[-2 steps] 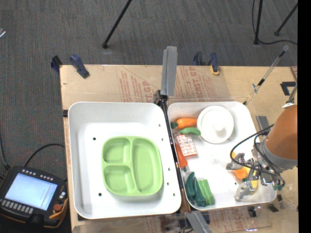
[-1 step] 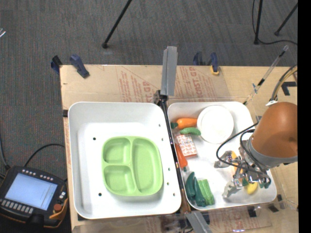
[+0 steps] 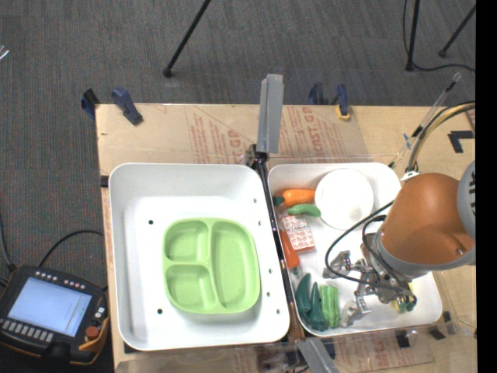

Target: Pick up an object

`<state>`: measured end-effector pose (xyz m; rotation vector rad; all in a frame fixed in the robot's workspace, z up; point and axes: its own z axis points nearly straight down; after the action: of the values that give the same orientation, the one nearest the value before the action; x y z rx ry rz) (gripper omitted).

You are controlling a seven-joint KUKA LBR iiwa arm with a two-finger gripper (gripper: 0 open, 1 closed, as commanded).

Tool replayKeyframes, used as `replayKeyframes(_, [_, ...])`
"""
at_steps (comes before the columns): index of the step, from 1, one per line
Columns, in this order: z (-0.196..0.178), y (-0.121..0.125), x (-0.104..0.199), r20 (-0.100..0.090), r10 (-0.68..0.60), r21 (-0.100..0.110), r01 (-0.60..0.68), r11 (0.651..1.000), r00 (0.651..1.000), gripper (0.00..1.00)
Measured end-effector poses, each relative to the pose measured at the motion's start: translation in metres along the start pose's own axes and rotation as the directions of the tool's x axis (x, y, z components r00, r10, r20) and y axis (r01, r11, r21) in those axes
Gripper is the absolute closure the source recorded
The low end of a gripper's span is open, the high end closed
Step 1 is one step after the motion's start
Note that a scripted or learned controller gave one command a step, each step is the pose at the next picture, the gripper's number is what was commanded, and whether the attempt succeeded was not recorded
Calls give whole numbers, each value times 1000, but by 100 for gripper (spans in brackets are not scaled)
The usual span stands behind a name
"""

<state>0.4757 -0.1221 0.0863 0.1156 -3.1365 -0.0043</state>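
Grey carpet (image 3: pixel 116 45) is lying under a cardboard-topped bench (image 3: pixel 186 127) that is carrying two white bins side by side. Left bin (image 3: pixel 128 208) — holding a green divided plate (image 3: pixel 211 265), lying flat near its middle. Right bin (image 3: pixel 431 301) — holding the loose items and the arm. Grey arm with its orange band (image 3: pixel 427 224) is reaching in from the right and hanging over the near right part of that bin. Gripper (image 3: pixel 365 286) is sitting low near the bin floor; whether it is open or closed cannot be told, and nothing can be seen held in it. White bowl (image 3: pixel 345 196) is resting at the far side. Green pods (image 3: pixel 318 303) are lying just beside the gripper at the near left — judged the likeliest pick. Printed red-and-white packet (image 3: pixel 297 234), orange carrot (image 3: pixel 299 196) and a small green piece (image 3: pixel 304 210) are lying along the left wall. Small yellow-green item (image 3: pixel 405 305) is peeking out under the wrist. Advice: centre squarely over one item, keeping clear of the wall, before closing.
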Motion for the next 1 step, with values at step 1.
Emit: replayKeyframes(1, [-1, 13, -97, 4, -218, 2, 218, 976, 976, 0])
